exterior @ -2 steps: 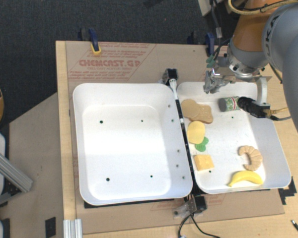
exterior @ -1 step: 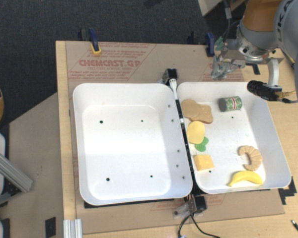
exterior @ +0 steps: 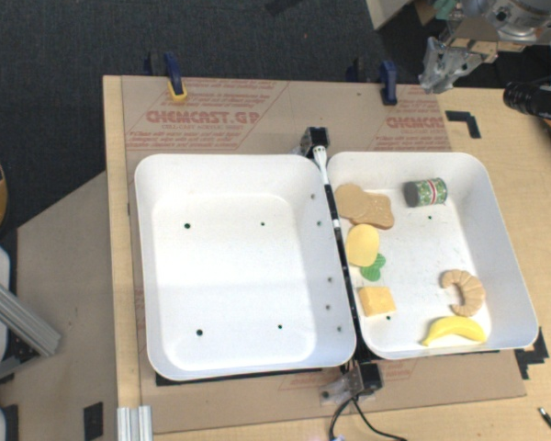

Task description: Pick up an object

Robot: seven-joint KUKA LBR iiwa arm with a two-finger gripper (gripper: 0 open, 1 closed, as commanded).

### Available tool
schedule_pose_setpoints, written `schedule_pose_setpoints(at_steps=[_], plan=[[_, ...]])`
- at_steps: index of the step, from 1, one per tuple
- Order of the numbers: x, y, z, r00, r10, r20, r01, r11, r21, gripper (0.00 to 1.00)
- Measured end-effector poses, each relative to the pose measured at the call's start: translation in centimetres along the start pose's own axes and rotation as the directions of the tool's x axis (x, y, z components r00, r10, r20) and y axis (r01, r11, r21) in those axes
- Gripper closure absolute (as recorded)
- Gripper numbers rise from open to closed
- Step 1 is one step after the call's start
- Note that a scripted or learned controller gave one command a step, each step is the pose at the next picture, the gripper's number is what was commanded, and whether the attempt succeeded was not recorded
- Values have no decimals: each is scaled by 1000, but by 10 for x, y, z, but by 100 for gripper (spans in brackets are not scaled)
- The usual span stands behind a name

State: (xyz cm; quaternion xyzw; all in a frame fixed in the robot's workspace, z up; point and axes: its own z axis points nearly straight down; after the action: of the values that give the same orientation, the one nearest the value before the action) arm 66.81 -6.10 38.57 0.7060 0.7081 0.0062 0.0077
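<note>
Gripper (exterior: pixel 438 67) hangs beyond the far edge of the right bin (exterior: pixel 505 246), over the desk (exterior: pixel 257 118), nothing between its fingers; whether they are released or clenched, I cannot tell. Nearest below it, inside that bin's far end, lies the green can (exterior: pixel 426 191), well apart from it.

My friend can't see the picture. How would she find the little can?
Look in the right bin, the one that holds the toy food. Go to its far corner on the right, away from the pile by the middle divider. The can lies there on its side alone, green and white with a grey end, the only round tin shape.
</note>
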Motion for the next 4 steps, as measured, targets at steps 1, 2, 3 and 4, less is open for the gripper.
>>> schedule_pose_setpoints(at_steps=[1, 2, 3, 4], plan=[[-24, -34, 37, 1000, 6, -2, -6, 1000, 25, 100], [-22, -31, 24, 1000, 1, 0, -1, 1000, 17, 100], [-22, -30, 13, 1000, 1, 2, -1, 1000, 14, 100], [70, -57, 68, 1000, -6, -6, 6, 1000, 28, 100]])
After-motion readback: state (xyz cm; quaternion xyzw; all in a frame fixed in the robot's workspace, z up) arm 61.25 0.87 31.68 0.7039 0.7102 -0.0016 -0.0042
